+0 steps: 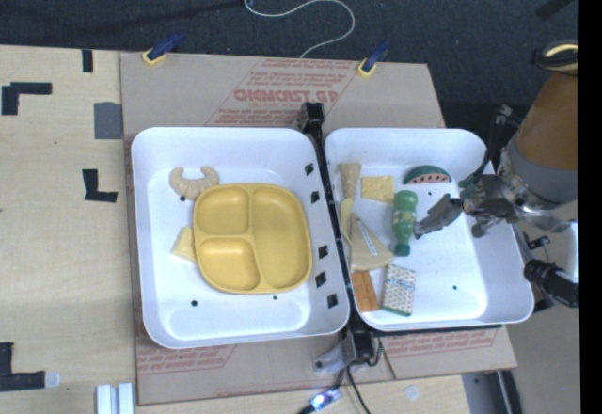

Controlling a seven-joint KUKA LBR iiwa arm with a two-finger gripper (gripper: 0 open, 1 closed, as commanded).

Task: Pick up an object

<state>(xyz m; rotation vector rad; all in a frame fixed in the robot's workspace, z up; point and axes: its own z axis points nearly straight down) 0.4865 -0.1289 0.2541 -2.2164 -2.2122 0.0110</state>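
Two bins (150, 214), side by side. Which one is the arm working?

— Right bin (470, 299). Gripper (450, 211) hangs over its middle, just right of the green bottle (404, 219). Fingers read as spread apart, nothing between them. One dark finger (435, 214) points left toward the bottle.

— So the bottle is the likely target?

— My guess, being nearest. It lies lengthwise, cap toward the far side, just under the watermelon slice (428, 179). To do it well: centre over the bottle's body, set the fingers across its narrow width, come straight down, then close. A round body may roll if only one finger touches first.

— Anything crowding it?

— Left of it, a clutter: yellow cheese wedge (378, 188), pale pieces (362, 238) along the dividing wall, an orange stick (364, 290), a patterned packet (400, 290) nearer the front. The pale pieces sit close to the bottle's left side; a finger could snag there. Right side of the bin floor is bare, so approach from there looks safest.

— And the left bin?

— Yellow divided plate (252, 238) in the middle, a croissant-like piece (193, 182) at its far-left corner, a yellow wedge (183, 243) tucked against its left edge. Well apart from the arm.
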